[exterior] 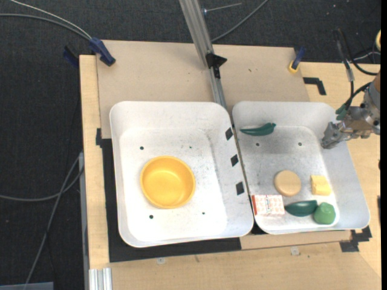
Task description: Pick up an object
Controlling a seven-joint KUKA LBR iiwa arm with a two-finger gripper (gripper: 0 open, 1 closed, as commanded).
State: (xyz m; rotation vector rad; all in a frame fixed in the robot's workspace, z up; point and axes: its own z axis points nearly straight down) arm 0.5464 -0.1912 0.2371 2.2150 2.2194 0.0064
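Can't tell if the jaws (331, 139) are apart or together – they hang over the right bin's (305, 110) far right rim, with the yellow block (321, 185) nearest, just toward the camera, beside the tan disc (288, 182).

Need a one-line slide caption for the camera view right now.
Gripper hovers at the right bin's edge above scattered small objects; a yellow bowl sits in the left bin.
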